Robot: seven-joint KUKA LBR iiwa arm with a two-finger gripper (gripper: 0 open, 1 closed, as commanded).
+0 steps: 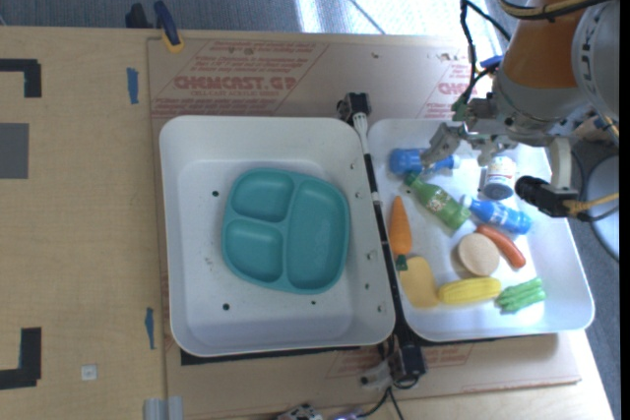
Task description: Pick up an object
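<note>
Right now jaws (465, 145) hang over right bin (566, 310) far end, spread or pinched I cannot tell, green bottle (438, 203) just below-left, long axis running diagonally toward the bin's middle

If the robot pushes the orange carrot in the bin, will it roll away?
The carrot looks round and tapered, so it would probably roll a little, curving toward its thin end. It lies close to the right bin's wall, which would likely stop it soon. It looks like smooth toy plastic, so probably light, stiff and a bit slippery.
</note>
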